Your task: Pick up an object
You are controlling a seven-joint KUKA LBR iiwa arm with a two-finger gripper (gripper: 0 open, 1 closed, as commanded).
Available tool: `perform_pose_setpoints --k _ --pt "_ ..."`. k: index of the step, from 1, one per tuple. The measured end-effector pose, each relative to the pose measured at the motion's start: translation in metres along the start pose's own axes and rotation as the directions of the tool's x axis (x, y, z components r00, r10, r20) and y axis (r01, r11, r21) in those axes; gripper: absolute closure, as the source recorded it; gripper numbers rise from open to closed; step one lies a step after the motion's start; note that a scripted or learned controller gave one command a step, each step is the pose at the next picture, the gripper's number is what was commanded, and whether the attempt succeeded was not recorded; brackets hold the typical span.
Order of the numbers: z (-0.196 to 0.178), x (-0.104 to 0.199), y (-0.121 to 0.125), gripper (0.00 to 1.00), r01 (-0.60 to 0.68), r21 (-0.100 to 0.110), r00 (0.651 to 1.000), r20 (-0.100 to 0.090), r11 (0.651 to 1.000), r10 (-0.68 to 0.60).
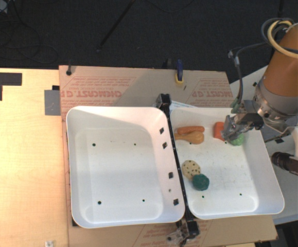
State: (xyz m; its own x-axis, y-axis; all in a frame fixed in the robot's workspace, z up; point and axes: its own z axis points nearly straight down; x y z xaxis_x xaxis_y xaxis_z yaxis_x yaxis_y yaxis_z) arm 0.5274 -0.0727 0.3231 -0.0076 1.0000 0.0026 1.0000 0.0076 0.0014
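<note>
My gripper (232, 130) hangs low over the far right part of the right bin (251, 194). Right at its fingers lie a small orange-red object (218, 130) and a green object (237, 140), both partly hidden by the gripper. An orange-brown elongated object (190, 133) lies to the left of them, near the bin's far left corner. A beige disc with dark dots (190, 168) and a dark teal ball (200, 181) sit close together by the bin's left wall.
The left bin (87, 199) sits beside the right one, with a black divider with clips (170, 153) between them. Both rest on cardboard (118, 89) on a wooden bench. The arm's orange band and cables fill the upper right.
</note>
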Motion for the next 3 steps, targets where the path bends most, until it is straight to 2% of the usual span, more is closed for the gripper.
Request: perform_pose_setpoints --k 1,2,3 --pt "-0.078 0.086 0.011 1.00 0.002 -0.005 1.000 0.000 1.000 -0.002" --pt "-0.022 0.032 -0.028 1.00 -0.013 0.011 1.000 0.004 1.000 0.013" --pt "-0.034 0.034 -0.025 1.00 -0.008 0.007 1.000 0.003 1.000 0.008"
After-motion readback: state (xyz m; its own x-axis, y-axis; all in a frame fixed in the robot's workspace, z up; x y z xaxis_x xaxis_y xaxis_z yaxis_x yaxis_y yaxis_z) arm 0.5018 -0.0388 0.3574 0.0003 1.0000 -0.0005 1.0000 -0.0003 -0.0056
